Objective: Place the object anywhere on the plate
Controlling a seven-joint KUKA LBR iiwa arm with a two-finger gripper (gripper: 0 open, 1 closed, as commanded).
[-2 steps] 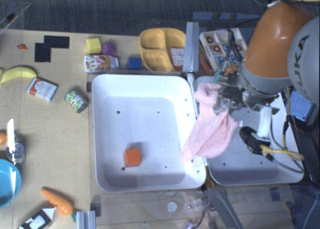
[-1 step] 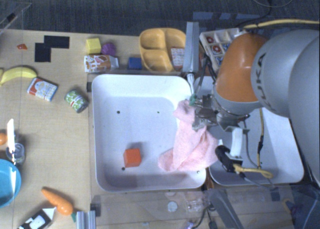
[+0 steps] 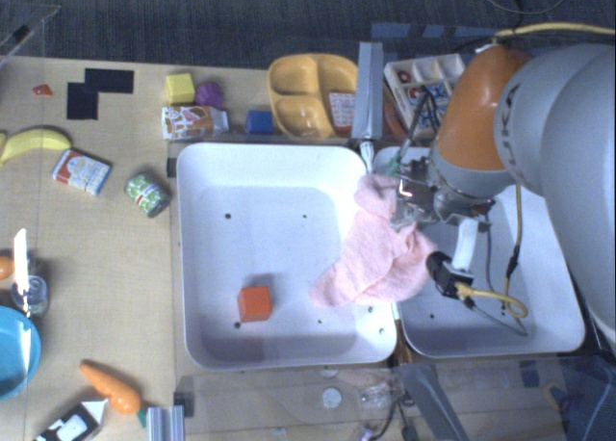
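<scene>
Above the seam between the two bins, we see the arm's gripper (image 3: 416, 200) against the top of a rumpled pink cloth (image 3: 377, 254); whether it pinches the cloth we cannot tell. The cloth drapes across the right edge of the left white bin (image 3: 207, 237) toward the right white bin (image 3: 549, 314). A small orange block (image 3: 255, 303) lies in the left bin, well apart from the cloth.

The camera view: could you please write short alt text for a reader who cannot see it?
A grey and orange robot arm reaches from the right over two white bins, above a pink cloth draped across the wall between them. An orange block lies in the left bin; toy foods lie around on the bench.
</scene>
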